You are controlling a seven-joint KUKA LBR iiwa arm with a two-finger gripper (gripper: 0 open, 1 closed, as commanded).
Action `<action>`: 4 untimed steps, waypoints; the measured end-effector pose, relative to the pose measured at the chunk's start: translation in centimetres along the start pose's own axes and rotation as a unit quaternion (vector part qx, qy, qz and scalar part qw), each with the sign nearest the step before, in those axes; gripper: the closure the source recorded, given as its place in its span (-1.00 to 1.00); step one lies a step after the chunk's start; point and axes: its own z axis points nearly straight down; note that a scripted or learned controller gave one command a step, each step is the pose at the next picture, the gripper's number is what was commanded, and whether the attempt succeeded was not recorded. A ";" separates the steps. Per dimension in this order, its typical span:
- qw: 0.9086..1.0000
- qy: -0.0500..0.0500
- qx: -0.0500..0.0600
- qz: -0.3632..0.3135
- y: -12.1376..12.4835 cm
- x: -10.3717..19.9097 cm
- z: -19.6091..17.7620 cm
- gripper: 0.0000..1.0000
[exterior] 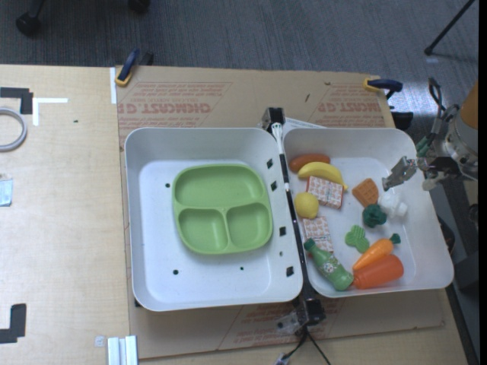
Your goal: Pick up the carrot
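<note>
At 3 o'clock of right bin (426, 280), gripper (401, 172) hovers, fingers apart, holding nothing. Carrot (373, 254) lies approx. 5 o'clock, untouched. Step: approach; next needs descent over carrot.

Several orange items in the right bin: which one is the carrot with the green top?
The carrot, the slim orange piece with a green tip, lying just above the fatter orange item at the bin's near right corner.

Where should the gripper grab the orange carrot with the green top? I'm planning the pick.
Grip the orange carrot with the green top across the middle of its body, coming from above. It lies slanted, and the larger orange toy presses along its lower side, so fingers fit best nearer the green end.
</note>
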 end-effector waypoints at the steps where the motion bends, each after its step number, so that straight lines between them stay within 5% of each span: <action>1: 0.998 0.000 0.000 0.060 -6.6 4.8 3.0 -1.00; 2: 0.996 0.000 0.000 0.088 -6.5 9.6 7.4 -1.00; 3: 0.997 0.000 0.000 -0.080 0.6 3.1 5.5 -1.00; 4: 0.994 0.000 -0.001 -0.109 5.5 2.2 5.7 -1.00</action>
